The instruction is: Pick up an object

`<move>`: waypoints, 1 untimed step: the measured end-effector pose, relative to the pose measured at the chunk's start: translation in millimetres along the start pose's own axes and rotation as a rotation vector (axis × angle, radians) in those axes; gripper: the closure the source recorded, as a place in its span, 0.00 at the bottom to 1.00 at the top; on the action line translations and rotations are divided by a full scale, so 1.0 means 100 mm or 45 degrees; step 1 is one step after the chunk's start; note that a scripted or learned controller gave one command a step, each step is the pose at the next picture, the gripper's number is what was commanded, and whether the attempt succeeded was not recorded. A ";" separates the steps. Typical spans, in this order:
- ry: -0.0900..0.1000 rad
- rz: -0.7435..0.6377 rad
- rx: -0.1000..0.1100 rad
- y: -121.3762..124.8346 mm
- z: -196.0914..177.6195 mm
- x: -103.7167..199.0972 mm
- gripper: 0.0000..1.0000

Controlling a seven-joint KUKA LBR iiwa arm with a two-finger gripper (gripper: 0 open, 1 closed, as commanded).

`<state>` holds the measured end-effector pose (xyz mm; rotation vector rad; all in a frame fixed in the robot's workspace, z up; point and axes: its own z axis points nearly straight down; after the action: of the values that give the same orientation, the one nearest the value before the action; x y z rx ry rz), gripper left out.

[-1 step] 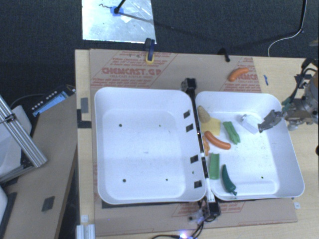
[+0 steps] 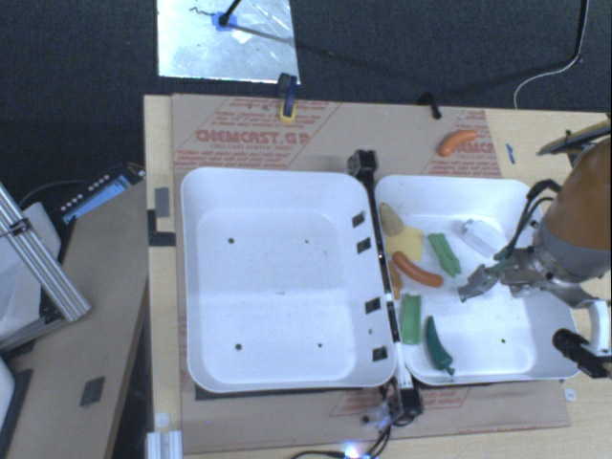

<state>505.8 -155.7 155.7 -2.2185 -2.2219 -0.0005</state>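
Note:
The right bin [image 2: 507, 352] holds several toy foods. An orange sausage [image 2: 418, 272] lies near its left wall, beside a yellow piece [image 2: 406, 242] and a tan potato-like piece [image 2: 390, 220]. A green pod [image 2: 443, 253] lies just right of the sausage. A light green stick [image 2: 411, 317] and a dark green vegetable [image 2: 437, 343] sit at the front left. A clear, whitish object [image 2: 476, 234] rests toward the back. My gripper [image 2: 476, 285] hangs low over the bin's middle, right of the sausage and green pod, with nothing seen held in it.
The left bin [image 2: 277, 285] sits beside the right one, with a black hinge strip [image 2: 378, 275] between them. Another orange sausage [image 2: 457, 142] lies on the cardboard behind the right bin. The grey and orange arm [image 2: 579, 228] covers the right bin's right side.

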 end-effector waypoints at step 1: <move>-0.005 -0.010 -0.021 1.23 0.69 0.18 0.00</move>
<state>628.7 -137.7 86.4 -2.2204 -2.2406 -0.0145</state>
